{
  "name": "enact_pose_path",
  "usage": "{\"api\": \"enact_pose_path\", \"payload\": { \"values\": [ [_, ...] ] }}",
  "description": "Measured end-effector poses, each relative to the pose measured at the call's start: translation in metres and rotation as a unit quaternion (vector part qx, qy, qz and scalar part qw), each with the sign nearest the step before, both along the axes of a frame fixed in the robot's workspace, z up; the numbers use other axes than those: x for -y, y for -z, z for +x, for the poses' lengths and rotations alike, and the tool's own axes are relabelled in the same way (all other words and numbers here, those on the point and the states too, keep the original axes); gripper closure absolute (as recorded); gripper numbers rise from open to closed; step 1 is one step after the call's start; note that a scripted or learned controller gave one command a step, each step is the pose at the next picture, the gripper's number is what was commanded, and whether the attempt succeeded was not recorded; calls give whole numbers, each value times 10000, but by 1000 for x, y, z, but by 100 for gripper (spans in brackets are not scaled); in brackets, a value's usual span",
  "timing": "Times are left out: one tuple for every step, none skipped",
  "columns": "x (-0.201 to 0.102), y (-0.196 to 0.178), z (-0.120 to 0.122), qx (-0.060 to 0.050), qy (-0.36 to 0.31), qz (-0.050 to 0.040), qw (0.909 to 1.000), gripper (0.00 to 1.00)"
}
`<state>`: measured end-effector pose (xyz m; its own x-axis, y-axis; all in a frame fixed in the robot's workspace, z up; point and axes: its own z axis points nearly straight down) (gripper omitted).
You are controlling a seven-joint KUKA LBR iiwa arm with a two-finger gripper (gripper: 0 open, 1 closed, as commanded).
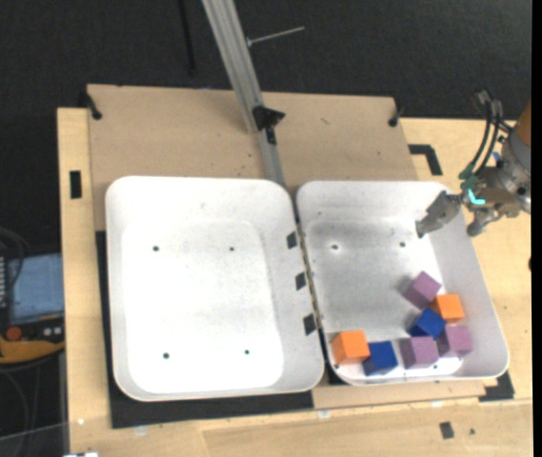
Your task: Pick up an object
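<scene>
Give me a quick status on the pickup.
Hand open, nothing in it, above the right bin's far right edge. Blocks untouched, clustered in its near right corner. Nothing in the way.

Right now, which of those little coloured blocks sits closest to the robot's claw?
The purple block at the top of the cluster in the right bin. The other blocks all lie farther from the gripper.

Metal pole (242,74) slanting over bench; blue box (37,287) far left.
</scene>
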<state>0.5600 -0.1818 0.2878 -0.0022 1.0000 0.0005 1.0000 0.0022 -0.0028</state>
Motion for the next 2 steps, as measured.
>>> {"api": "enact_pose_path", "payload": {
  "values": [
    [0,-2,1,21,-1,-3,10000,0],
    [-8,57,1,-10,11,-4,10000,0]
  ]
}}
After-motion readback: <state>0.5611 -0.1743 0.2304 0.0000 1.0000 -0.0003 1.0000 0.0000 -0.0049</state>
